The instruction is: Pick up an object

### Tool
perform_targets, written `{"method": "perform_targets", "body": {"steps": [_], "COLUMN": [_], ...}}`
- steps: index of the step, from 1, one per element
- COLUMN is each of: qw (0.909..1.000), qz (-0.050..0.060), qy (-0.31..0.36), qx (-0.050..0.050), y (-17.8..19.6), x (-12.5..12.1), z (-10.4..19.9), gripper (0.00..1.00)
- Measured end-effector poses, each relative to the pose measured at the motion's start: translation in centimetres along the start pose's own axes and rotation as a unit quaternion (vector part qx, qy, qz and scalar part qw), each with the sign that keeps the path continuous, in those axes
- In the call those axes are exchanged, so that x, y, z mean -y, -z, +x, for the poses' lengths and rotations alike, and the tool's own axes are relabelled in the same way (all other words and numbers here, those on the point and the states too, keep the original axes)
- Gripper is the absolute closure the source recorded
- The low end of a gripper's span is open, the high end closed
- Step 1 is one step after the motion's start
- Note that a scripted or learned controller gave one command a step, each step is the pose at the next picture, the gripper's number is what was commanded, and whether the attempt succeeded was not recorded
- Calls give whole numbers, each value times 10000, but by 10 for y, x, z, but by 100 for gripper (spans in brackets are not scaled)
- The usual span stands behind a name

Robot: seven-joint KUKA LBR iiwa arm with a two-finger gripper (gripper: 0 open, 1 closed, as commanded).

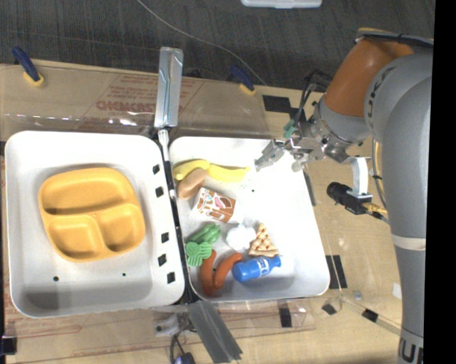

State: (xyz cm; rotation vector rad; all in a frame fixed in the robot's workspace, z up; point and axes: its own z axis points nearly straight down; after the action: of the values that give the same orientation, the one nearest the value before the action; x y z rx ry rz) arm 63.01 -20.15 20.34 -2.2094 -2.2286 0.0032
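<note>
My gripper [281,154] hangs over the far right part of the right bin [305,217], with two fingers spread apart and nothing between them. Left of it lies a yellow banana [213,170] beside a tan bread roll [190,185]. Below these sit a small brown and white carton [214,206], a white lump [240,235], a pizza slice toy [262,242], a blue bottle [255,269], a green leafy toy [201,243] and an orange sausage [226,266].
The left bin [23,282] holds a yellow divided tray [92,211]. A metal divider bar [168,86] rises between the bins at the back. The arm's grey body [405,146] stands along the right side.
</note>
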Motion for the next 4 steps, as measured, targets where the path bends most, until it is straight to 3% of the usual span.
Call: {"method": "perform_targets", "body": {"steps": [1,2,3,4], "qw": [10000,9944,9611,9605], "qz": [-11,-18,-15,-22], "qy": [-54,1055,2761,2783], "qx": [1,7,10,16], "y": [-112,-98,-110,-98], "x": [5,-29,-29,-30], "z": [38,102,93,94], "gripper": [0,0,0,100]}}
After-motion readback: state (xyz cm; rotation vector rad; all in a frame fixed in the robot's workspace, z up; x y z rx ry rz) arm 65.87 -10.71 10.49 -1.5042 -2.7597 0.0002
